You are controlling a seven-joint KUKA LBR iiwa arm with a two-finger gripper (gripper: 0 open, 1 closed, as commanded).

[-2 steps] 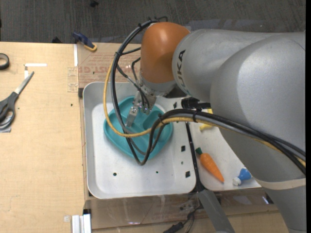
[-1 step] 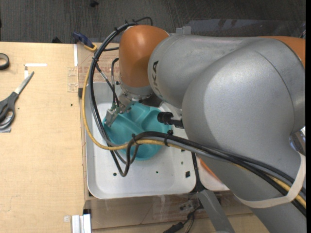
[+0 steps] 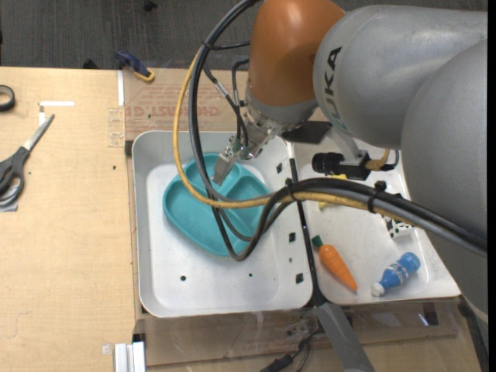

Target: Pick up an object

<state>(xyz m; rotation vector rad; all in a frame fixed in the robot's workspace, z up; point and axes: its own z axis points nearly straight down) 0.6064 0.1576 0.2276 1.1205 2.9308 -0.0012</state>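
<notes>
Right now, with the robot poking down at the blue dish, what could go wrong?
The end effector sits over the teal dish in the left bin. That dish looks wide and smooth, so a pinch might slip off, or just push it sideways. The yellow and black cables droop across the dish and could snag it. Also, the carrot and small bottle lie in the right bin, far from this reach.
</notes>
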